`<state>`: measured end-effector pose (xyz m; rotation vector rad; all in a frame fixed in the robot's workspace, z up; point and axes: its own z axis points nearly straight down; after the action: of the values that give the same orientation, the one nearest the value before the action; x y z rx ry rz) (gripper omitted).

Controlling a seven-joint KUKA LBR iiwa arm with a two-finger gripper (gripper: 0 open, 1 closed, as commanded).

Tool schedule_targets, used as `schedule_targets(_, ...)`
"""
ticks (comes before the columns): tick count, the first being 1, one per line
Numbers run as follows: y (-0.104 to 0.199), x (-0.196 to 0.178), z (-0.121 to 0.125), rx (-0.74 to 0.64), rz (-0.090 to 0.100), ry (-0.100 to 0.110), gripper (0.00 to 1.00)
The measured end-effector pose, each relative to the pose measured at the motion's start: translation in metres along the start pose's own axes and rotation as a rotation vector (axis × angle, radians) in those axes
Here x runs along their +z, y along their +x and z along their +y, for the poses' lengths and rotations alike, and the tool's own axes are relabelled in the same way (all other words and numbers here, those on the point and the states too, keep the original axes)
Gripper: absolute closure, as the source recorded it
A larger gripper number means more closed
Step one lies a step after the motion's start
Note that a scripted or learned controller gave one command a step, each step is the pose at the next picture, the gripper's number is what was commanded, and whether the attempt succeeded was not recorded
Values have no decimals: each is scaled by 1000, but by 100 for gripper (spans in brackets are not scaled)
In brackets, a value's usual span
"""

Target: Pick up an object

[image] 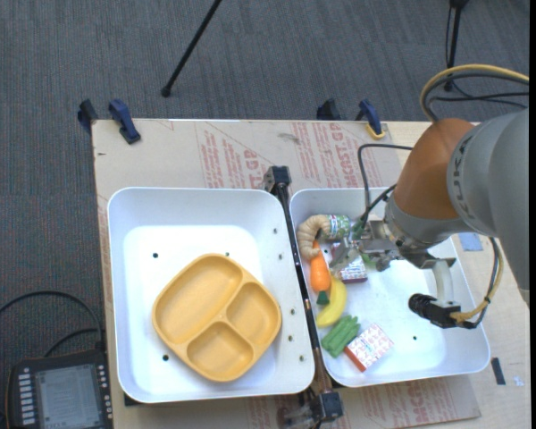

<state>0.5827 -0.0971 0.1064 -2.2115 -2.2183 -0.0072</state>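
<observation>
Fingers (363,252) are down low in the right bin (447,356), close to its back left corner. I cannot tell if they are open or closed, because they are small and dark against the things around them. Just beside them, on the near side, lies a small red and white packet (352,273). I cannot tell if they touch it.

Left of the packet is an orange carrot (320,275), and a yellow banana (332,304) lies just in front of the carrot. Behind them is a curved tan bread (310,231) next to a green and white can (339,226). Nearer the front lie a green veggie (339,335) and a red and white box (369,347), side by side.

The big grey and orange arm (456,186) hangs over the back right of this bin. The left bin (134,231) holds a yellow plate (216,315) with three parts. Both bins sit on the tabletop (205,150), which has blue clamps (123,120) on its back edge.
</observation>
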Motion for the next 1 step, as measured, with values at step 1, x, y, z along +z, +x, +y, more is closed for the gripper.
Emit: schedule_targets(1,0,-7,0,-2,2,5,100)
